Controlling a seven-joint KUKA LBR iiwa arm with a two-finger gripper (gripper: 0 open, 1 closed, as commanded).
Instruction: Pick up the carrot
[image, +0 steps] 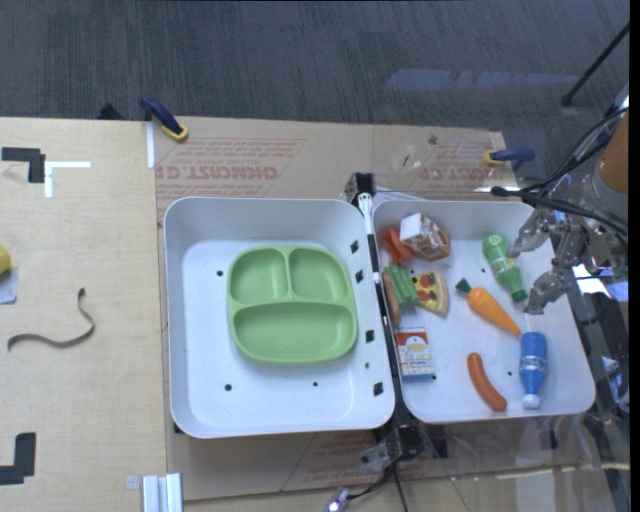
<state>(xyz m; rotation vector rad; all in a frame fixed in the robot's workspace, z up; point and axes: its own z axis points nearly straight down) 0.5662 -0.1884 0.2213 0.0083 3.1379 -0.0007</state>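
Note:
The carrot (492, 307), orange with a small green top, lies slanted on the floor of the right bin (455, 395), near its middle right. My gripper (540, 268) hovers over the bin's right side, just up and to the right of the carrot, apart from it. Its two fingers (527, 238) stand spread, open, with nothing between them.
Around the carrot lie a green bottle (503, 264), a blue bottle (532, 368), a sausage (486, 381), a pizza slice (429, 291), a small box (414, 354) and other toy foods. The left bin (190, 300) holds a green divided plate (292, 303).

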